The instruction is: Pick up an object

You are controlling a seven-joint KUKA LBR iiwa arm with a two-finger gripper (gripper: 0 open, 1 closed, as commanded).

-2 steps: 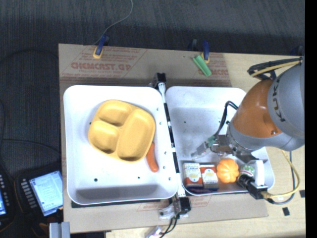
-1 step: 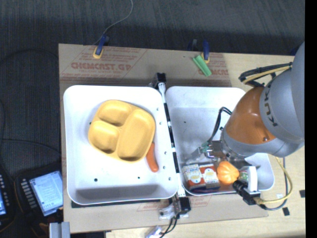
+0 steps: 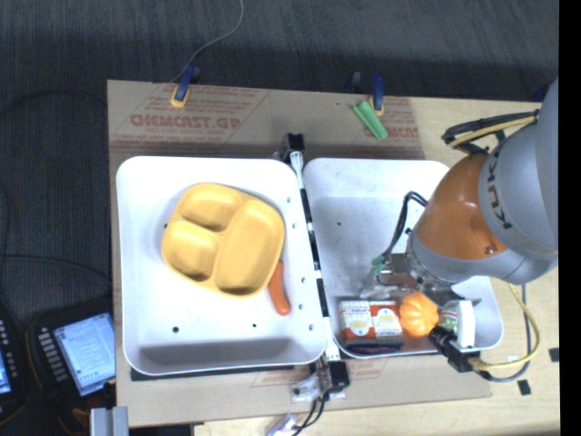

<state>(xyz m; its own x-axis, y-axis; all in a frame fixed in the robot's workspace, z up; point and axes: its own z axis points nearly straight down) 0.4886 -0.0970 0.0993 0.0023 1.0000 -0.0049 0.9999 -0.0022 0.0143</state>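
Objects for picking lay in both bins. Nearest the camera, along the front wall of the right bin (image 3: 363,182), sat a small carton (image 3: 369,320) with a red and orange label, and just beside it, to its right, an orange pumpkin-like ball (image 3: 418,315). A white item (image 3: 464,322) with a green mark lay just right of the ball, near the bin's front right corner.

Over those things hung the arm (image 3: 495,207), its orange band above the wrist covering the bin's right half. The gripper (image 3: 397,275) pointed down just behind the carton and ball; whether it was wide, narrow or holding anything could not be told, since the wrist hid it.

In the left bin (image 3: 145,334), an orange carrot (image 3: 278,293) lay against the right wall, touching a yellow divided tray (image 3: 222,237) that rested upside down across the middle.

Farther back, on the brown board (image 3: 182,121) behind the bins, a green marker (image 3: 370,121) lay beside a blue clamp (image 3: 378,89), with another blue clamp (image 3: 185,84) to the left.
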